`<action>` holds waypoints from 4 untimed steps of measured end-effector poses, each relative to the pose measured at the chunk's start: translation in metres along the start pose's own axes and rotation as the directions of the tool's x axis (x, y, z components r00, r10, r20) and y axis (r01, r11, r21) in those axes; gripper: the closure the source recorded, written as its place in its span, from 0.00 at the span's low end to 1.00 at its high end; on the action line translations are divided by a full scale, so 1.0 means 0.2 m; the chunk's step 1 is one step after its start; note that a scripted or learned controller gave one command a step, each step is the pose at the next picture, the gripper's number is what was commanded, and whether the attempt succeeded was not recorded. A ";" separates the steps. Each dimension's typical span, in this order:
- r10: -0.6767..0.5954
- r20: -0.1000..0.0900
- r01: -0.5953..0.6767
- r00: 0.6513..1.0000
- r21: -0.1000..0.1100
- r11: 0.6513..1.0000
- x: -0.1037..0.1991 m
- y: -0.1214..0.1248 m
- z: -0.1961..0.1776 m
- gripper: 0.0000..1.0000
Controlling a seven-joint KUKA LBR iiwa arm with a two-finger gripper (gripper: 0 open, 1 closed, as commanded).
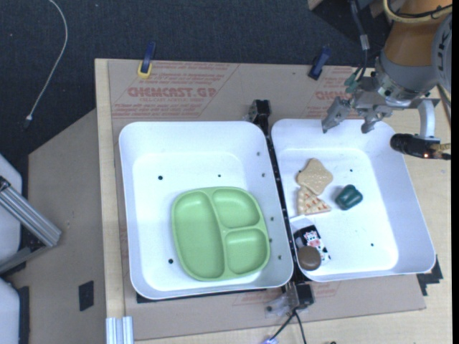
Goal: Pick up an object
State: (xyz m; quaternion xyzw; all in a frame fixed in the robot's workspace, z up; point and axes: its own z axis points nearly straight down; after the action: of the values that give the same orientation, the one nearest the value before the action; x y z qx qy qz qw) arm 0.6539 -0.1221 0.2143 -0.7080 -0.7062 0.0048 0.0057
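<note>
My gripper [350, 120] hangs above the far edge of the right bin [373, 260], fingers spread apart and open with nothing between them. Below it in that bin lie a tan bread-shaped piece [315, 173], a waffle-like cracker [311, 202] touching it, and a dark green lump [349, 197] just to their right. At the bin's near left corner sit a black-and-white cow-patterned piece [311, 236] and a brown round piece [309, 259].
The left bin [143, 163] holds a green divided plate [219, 231]. A black clamp [259, 110] sits at the far end of the seam between the bins. Blue clips [147, 59] [319, 61] pin the cardboard at the back.
</note>
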 end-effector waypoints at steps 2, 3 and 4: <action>-0.002 0.001 0.002 1.000 -0.011 1.000 -0.02 0.05 0.19 0.00; -0.002 0.001 0.002 1.000 -0.007 1.000 -0.05 0.06 0.50 0.00; -0.003 0.001 0.003 1.000 -0.010 1.000 -0.04 0.06 0.66 0.00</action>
State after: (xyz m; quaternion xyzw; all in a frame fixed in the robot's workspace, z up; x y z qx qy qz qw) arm 0.6635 -0.1308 0.0825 -0.7070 -0.7072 0.0017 0.0019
